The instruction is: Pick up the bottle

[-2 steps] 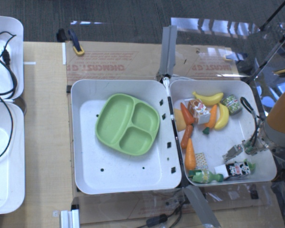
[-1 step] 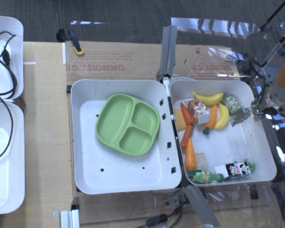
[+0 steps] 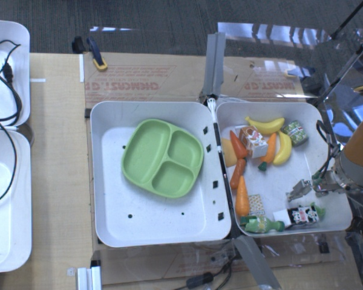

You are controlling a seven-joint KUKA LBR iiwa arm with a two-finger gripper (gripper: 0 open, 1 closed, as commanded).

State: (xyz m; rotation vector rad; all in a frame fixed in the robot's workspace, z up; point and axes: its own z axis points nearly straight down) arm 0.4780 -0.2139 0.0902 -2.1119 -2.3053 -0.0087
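The bottle is green and lies on its side along the near wall of the right bin, next to a carrot tip. My gripper hangs over bare bin floor, up and to the right of the bottle and apart from it. Its metal fingers look spread open, and nothing shows between them. The arm comes in over the bin's right rim.
A cow-patterned carton sits just below the gripper. Two carrots, two bananas, a small red-and-white box and a green can crowd the right bin. The left bin holds a green divided plate.
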